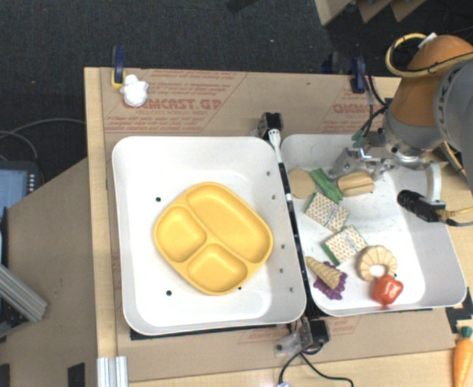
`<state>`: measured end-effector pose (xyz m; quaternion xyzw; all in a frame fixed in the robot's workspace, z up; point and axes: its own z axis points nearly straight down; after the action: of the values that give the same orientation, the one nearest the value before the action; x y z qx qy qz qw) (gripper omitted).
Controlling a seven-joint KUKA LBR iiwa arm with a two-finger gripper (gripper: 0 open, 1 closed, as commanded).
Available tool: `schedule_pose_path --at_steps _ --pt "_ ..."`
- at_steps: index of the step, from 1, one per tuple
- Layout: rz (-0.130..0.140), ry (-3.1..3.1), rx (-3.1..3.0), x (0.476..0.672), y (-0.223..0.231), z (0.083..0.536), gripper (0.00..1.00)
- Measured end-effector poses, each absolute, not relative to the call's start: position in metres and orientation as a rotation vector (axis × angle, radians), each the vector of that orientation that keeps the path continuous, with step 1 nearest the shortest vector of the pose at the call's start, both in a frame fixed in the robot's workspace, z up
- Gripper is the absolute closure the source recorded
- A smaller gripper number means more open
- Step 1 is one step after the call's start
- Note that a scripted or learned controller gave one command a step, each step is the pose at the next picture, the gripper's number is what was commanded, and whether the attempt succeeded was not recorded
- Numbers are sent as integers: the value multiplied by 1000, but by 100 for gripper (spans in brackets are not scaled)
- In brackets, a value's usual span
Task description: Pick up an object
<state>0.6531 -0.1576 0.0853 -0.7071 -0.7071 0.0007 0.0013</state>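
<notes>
**Operator:** Since I'm working from the overhead camera alone, I'll go from the biggest thing down. On the bench (180, 95) sit two shallow white bins. The left bin (139, 168) carries a yellow plastic plate with three compartments (212, 236), rigid and light by the look of it, but too wide and flat for me to take anywhere except by its rim.

**Colleague:** And the right one?

**Operator:** The right bin (429, 256) holds the small toy food. The grey arm with the orange band (429, 87) reaches in at its far end, and the gripper (363, 161) sits low just beside a tan bread-roll-shaped piece (355, 185). Whether it is spread or closed I cannot tell, and I see nothing between it.

**Colleague:** So what would you go for?

**Operator:** That roll, I'd judge. It looks light, stiff and smooth, so it may slip; I'd take it across its short width. Touching it lies a green strip (327, 184), with a round tan disc (300, 183) near the divider. Nearer me are two checked cracker squares (327, 211) (346, 243), thin and flat, hard to get under. Then a ridged beige shell-shaped piece (376, 260), a red pepper (387, 289) touching it, and a cone with purple (328, 276).

**Colleague:** Risks?

**Operator:** Crowding; a neighbour could be nudged.
</notes>
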Motion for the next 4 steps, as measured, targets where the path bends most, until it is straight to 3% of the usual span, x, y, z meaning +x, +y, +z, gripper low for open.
schedule_pose_path --at_steps 1,2,3,4 --pt "-3 -2226 -2223 667 -155 85 0" --pt "4 -2216 -2221 622 -167 85 0" --pt "-4 -2229 -2221 669 -148 85 0" --pt "-5 -2229 -2224 668 -150 97 100"
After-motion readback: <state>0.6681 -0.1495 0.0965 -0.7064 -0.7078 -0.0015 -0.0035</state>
